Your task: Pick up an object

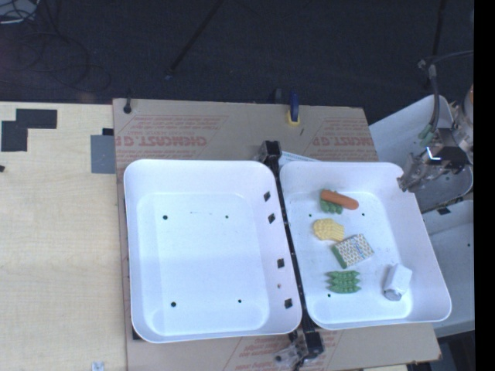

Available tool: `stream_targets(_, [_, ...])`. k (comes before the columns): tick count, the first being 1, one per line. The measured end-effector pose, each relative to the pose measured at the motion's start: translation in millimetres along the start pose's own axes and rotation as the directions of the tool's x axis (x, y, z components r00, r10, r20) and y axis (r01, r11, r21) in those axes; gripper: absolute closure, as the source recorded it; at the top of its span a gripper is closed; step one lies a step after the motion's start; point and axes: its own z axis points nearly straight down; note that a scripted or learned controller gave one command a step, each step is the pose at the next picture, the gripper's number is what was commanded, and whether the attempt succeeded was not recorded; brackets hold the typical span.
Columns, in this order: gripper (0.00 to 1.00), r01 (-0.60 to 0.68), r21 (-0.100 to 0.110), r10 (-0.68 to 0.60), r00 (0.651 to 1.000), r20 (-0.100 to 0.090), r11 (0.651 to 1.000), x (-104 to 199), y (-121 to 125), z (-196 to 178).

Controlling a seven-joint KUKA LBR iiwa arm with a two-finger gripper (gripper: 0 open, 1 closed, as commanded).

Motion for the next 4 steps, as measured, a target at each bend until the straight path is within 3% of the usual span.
stream_targets(1, [1.0,-0.005,0.0,0.005,1.0,0.001,1.0,-66.7,-83.1,25.7])
stream_targets(2, [1.0,0.013,0.0,-0.013,1.0,-0.005,1.0,25.7,-40.5,83.4])
stream_targets(3, [1.0,0.021,-0.008,-0.021,1.0,-0.005,1.0,170.6,-15.0,51.9])
stream_targets(4, [1.0,0.007,-0.015,-0.007,1.0,0.0,1.0,194.8,37.3,-16.9])
